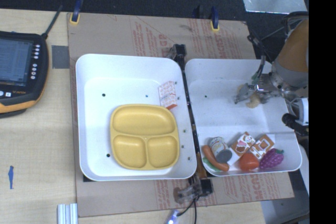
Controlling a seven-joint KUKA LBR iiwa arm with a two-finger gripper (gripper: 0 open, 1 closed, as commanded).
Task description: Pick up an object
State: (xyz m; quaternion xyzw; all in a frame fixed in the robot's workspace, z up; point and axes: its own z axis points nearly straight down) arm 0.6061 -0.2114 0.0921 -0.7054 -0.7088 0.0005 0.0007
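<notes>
At this moment your pick was not yet made, as far as the view showed. The gripper (pixel 251 95) sat low in the upper part of the right bin (pixel 210 76), reaching in from the right, and a small pale thing (pixel 254 103) lay just at its tip. Whether that thing was a toy between the fingers or part of the gripper itself, you could not tell from this slant; likewise you could not tell whether the gripper was spread or pressed together.

The things on offer were mostly well apart from it. Along the near edge of the right bin you had a cluster: a small can (pixel 218 147) beside an orange carrot-like piece (pixel 214 159), two printed snack boxes (pixel 254 145), a red tomato-like toy (pixel 248 161) and a purple bunch of grapes (pixel 271 158). None of these was touched. In the left bin (pixel 89 113) a yellow divided plate (pixel 144 136) lay flat, with a small red-printed packet (pixel 167 94) near the inner wall.

So you should judge the task as barely begun: the arm was down inside a bin, but nothing was seen lifted clear of the floor. What was left was the whole of the proof, namely a firm close on one object and a raise that shows it hanging between the fingers.
</notes>
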